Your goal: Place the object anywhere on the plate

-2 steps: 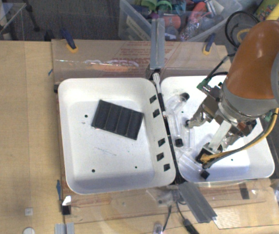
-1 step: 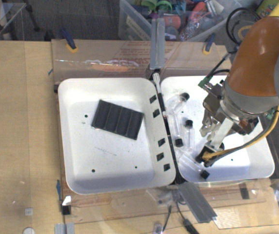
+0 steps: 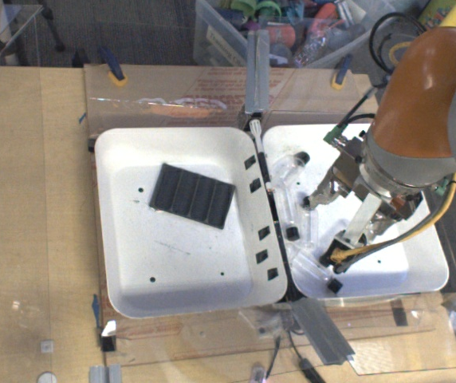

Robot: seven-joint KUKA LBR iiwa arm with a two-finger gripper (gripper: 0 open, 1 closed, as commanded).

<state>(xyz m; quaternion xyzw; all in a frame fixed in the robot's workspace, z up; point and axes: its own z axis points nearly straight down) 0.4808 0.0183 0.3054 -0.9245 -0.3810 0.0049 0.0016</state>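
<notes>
Two bins side by side on the bench, a crate behind them.

The left bin holds a flat plate, lying in the rear half and set askew to the bin's walls. A divider strip runs between this bin and the right bin, touching both. The arm hangs over the right bin, entering from the right. A crate full of small things stands behind both bins on the bench.

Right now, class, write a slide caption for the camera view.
Arm hangs over the right bin; a dark slab lies in the left bin.
</notes>
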